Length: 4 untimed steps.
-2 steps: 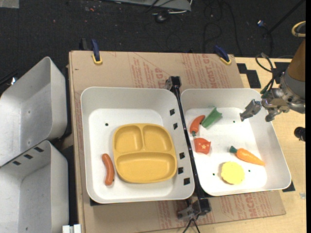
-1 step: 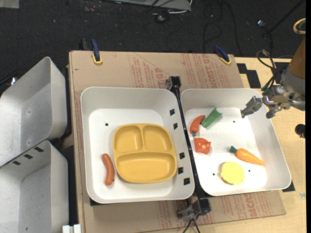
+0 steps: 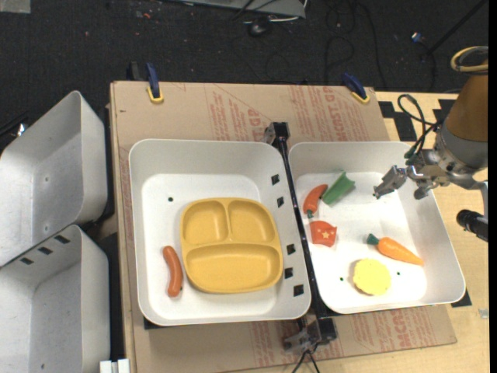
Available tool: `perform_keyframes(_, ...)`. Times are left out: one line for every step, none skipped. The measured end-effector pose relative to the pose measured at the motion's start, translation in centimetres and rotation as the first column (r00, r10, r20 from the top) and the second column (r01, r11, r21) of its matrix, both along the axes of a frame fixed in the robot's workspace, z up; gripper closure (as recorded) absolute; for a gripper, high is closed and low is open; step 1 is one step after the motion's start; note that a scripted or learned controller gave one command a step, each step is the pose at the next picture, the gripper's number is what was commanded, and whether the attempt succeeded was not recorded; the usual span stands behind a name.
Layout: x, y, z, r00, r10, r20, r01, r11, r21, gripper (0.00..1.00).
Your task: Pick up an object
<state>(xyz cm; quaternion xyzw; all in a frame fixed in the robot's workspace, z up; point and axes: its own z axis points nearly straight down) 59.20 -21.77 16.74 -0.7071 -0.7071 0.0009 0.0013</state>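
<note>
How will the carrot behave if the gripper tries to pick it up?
The carrot looks like smooth toy plastic, so probably light, stiff and a bit slippery. Its tapered round body may roll or pivot if pushed. It lies flat in the right bin.

Right bin (image 3: 435,231): open white floor across the centre and toward 12 o'clock, wide enough for passage. Crowded along the 9 o'clock wall by a red pepper (image 3: 314,198) touching a green piece (image 3: 338,188), with a red chunk (image 3: 323,233) just below. Toward 5 o'clock, blocked by a carrot (image 3: 397,249) and, near it at 6 o'clock, a yellow disc (image 3: 372,277); a narrow gap between those two. Gripper (image 3: 404,181) and wrist occupying the 2 o'clock corner.

Left bin (image 3: 147,208): mostly taken up by a yellow divided plate (image 3: 231,245) at centre. Free strip along 12 o'clock; 8 o'clock side pinched by a sausage (image 3: 173,270) just beside the plate.
</note>
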Motion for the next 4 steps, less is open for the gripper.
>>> perform_keyframes(-0.2,0.1,-4.3,1.000,-0.001,-0.001,0.001,1.000,0.001,0.00)
perform_keyframes(-0.3,0.2,-7.7,1.000,0.000,0.000,0.000,1.000,0.000,0.00)
perform_keyframes(-0.1,0.1,-6.4,1.000,0.000,0.005,0.000,1.000,-0.001,1.00)
perform_keyframes(0.2,1.2,-1.0,1.000,0.004,0.010,-0.004,1.000,-0.003,1.00)
